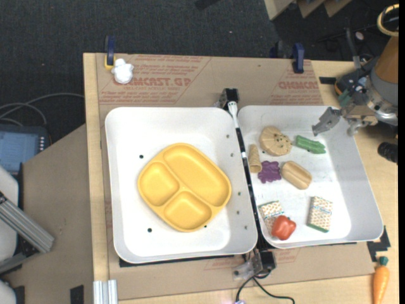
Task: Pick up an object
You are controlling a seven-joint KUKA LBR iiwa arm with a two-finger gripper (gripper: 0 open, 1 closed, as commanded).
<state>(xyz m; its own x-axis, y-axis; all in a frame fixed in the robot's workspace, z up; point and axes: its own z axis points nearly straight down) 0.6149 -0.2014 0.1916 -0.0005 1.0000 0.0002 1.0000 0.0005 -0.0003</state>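
The right bin (364, 170) holds several toy foods: a tan round cookie (275, 141), a green pickle (310, 145), purple grapes (269, 171), a bread roll (295, 174), a tan cylinder (254, 159), a red pepper (283, 227) and two small cartons (270, 209) (320, 213). My gripper (338, 124) hangs over the far right part of this bin, just up and right of the green pickle. It is open, with nothing between its fingers (325, 121).
The left bin (120, 138) holds a yellow divided plate (183, 185). A small white object (122, 73) lies on the cardboard at the back left. An orange carrot (380, 284) lies off the bins at the front right.
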